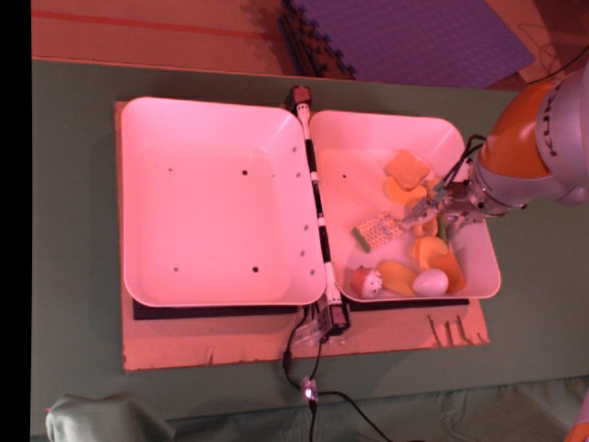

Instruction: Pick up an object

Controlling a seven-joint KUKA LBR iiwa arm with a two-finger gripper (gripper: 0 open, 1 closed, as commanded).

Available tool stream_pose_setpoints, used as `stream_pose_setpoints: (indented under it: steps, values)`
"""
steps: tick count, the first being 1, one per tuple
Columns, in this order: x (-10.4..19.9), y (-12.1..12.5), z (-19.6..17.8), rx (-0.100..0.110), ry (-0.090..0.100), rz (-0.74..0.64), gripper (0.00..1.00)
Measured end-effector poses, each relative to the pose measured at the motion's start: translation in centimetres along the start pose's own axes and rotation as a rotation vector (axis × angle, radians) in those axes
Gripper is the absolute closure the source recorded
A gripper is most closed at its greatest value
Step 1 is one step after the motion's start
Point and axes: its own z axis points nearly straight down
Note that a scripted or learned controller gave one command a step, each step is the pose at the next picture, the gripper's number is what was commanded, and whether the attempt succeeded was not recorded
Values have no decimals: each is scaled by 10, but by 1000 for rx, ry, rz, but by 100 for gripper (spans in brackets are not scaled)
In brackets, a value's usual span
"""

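My gripper (425, 214) hangs low over the right side of the right bin (350, 145), among the objects there. A green and white patterned block (376, 231) lies just left of it, touching or nearly touching its tip. An orange waffle-shaped piece (408, 166) rests on a yellow piece (401, 190) just behind the gripper. In front of it lie an orange curved piece (429, 250), a yellow-orange wedge (398, 276), a white egg (430, 283) and a small white and red toy (366, 283). The wrist hides what is directly beneath it.
The left bin (213, 201) sits beside the right one, with a black and white striped bar (317, 212) along the shared rim. Both stand on a cardboard sheet (221, 339). A cable (308, 389) trails off the front. A purple foam mat (405, 17) lies beyond the bench.
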Motion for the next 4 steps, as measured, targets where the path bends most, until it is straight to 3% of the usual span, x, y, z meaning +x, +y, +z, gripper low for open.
stream_pose_setpoints:
  steps: [1,4]
  values:
    - [-2,0,-11,-3,-4,4,100]
    - [4,8,-148,-1,-5,2,100]
